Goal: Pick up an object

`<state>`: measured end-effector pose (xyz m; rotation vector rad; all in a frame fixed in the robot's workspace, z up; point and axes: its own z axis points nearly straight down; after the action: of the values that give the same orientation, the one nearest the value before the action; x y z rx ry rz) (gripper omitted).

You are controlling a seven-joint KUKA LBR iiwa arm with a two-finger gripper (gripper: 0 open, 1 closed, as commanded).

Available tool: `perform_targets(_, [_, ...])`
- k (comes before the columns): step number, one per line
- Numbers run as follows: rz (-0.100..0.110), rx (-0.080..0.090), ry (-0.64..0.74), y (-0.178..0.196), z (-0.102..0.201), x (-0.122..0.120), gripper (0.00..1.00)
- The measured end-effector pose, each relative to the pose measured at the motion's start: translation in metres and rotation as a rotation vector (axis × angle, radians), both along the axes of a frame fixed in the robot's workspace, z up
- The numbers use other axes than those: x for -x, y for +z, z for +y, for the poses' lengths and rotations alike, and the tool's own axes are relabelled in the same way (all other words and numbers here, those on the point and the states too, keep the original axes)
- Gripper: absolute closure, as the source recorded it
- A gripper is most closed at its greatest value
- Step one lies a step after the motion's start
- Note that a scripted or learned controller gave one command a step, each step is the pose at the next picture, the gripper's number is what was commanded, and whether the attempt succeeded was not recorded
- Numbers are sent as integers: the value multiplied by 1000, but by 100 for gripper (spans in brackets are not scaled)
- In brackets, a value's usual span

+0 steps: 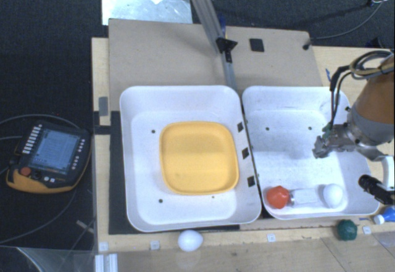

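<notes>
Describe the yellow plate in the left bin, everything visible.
The yellow plate is a squarish dish with rounded corners, a raised rim and a slightly darker shallow centre. It looks like matte plastic, plain, with nothing on it. It lies flat and upright on the floor of the left bin, roughly centred and a little toward the divider between the two bins. It touches the bin floor alone. The gripper is over the right bin, far from it.

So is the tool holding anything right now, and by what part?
Nothing visible in it. The tool sits over the right bin, apart from the orange ball and white ball.
</notes>
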<state>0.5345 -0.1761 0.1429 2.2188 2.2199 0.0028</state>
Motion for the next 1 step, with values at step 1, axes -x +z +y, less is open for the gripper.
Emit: perform_targets(1, [-1, 0, 0, 43, 2, 1, 100])
